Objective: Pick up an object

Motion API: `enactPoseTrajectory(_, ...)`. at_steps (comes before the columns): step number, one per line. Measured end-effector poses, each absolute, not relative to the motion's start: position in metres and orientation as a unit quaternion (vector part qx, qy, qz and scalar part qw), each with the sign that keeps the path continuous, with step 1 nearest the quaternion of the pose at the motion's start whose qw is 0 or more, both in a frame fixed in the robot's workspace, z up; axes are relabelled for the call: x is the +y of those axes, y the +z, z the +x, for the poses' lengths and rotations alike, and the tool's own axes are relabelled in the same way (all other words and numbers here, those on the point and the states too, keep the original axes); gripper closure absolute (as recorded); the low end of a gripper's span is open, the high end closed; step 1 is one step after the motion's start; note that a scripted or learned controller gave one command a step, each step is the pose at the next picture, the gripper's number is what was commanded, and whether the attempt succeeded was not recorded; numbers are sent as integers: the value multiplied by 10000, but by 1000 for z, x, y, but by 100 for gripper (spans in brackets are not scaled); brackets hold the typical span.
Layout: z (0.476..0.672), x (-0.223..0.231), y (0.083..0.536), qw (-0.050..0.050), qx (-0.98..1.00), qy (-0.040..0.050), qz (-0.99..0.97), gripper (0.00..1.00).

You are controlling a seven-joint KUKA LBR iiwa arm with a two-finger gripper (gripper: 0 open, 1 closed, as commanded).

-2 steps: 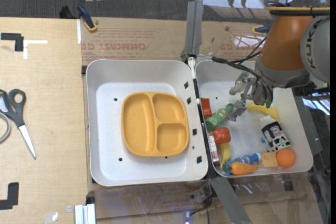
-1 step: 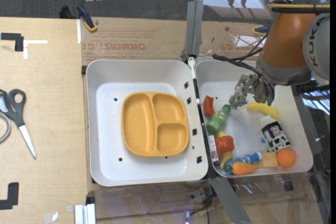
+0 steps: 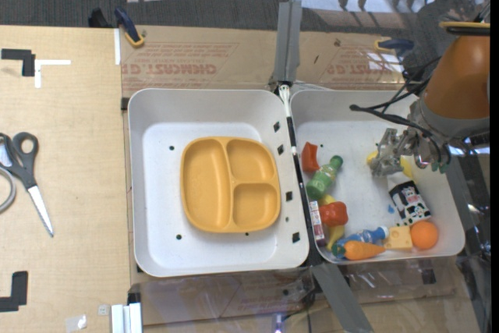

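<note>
Your gripper (image 3: 387, 154) hangs low inside the right bin (image 3: 355, 115), near its far right corner, and something small and yellowish (image 3: 376, 162) sits at its tip; you cannot tell whether the fingers are parted or closed, nor whether that yellowish piece is actually held. Judged from this, the pick is not yet shown as done: nothing is clearly lifted, and the grasp and the raise remain. Working outward from the gripper, a black-and-white patterned item (image 3: 408, 201) lies just nearer the camera, with one orange ball (image 3: 424, 235) and a pale yellow block (image 3: 401, 239) beyond it at the bin's near right corner. Further left of the gripper lie one green bottle (image 3: 324, 176), a red piece (image 3: 310, 156) beside the shared wall, a red-and-yellow toy (image 3: 334, 213), and an orange carrot-like piece (image 3: 360, 249) along the near edge. Count two white bins; the left bin (image 3: 148, 191) holds one yellow divided plate (image 3: 230, 185) with three compartments.
</note>
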State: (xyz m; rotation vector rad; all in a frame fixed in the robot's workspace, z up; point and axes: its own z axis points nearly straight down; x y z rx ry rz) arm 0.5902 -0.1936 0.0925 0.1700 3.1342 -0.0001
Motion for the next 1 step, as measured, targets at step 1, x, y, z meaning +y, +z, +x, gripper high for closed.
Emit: enactPoseTrajectory(1, 645, -149, 93, 30, 9872, 1, 1595, 100)
